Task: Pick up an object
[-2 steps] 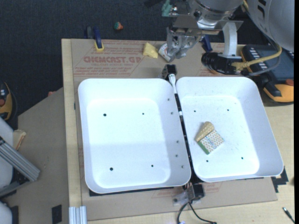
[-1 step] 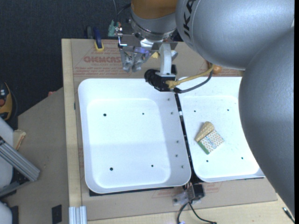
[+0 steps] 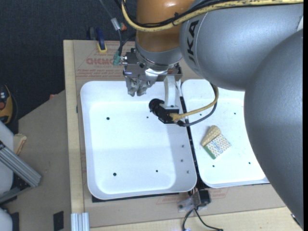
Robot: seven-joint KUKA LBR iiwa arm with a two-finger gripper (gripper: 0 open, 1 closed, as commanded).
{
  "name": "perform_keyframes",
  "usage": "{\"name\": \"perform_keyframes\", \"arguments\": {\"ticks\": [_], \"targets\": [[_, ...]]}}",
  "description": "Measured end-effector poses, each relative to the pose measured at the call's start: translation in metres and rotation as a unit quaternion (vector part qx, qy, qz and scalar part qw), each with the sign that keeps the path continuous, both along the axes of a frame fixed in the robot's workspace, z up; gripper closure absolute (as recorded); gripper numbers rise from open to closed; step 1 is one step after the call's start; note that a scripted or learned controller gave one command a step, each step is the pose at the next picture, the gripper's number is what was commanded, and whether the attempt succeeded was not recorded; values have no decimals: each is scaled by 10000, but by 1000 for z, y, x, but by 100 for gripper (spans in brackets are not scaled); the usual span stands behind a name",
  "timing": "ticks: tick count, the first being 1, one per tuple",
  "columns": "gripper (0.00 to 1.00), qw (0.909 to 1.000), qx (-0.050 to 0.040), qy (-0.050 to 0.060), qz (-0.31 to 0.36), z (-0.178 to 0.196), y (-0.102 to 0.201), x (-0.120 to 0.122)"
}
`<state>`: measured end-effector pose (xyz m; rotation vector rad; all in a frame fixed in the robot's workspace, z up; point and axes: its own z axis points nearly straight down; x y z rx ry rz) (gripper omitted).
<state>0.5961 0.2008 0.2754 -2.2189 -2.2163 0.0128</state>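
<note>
My gripper [image 3: 136, 89] hangs over the far edge of the left bin [image 3: 120, 177], just above its back wall. Its short grey fingers [image 3: 132, 88] point down close together with nothing visible between them. In the right bin [image 3: 231, 177] lie a tan wedge-shaped piece [image 3: 210, 134] and, touching it, a small green-and-white patterned packet [image 3: 217, 146]. Both lie well to the right of the gripper, across the divider between the bins.
A black connector with a yellow cable [image 3: 166, 112] hangs from the wrist over the left bin's right side. The large grey arm [image 3: 250, 37] covers the upper right of the view and part of the right bin. The cardboard bench [image 3: 77, 81] surrounds the bins.
</note>
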Motion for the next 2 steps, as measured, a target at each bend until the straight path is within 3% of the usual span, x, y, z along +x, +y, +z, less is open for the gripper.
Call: {"name": "perform_keyframes", "arguments": {"ticks": [1,2], "targets": [[100,10000,-1,-4,-15,-19,-45,-38],[100,9999,10,-140,-30,114,-111,-10]]}}
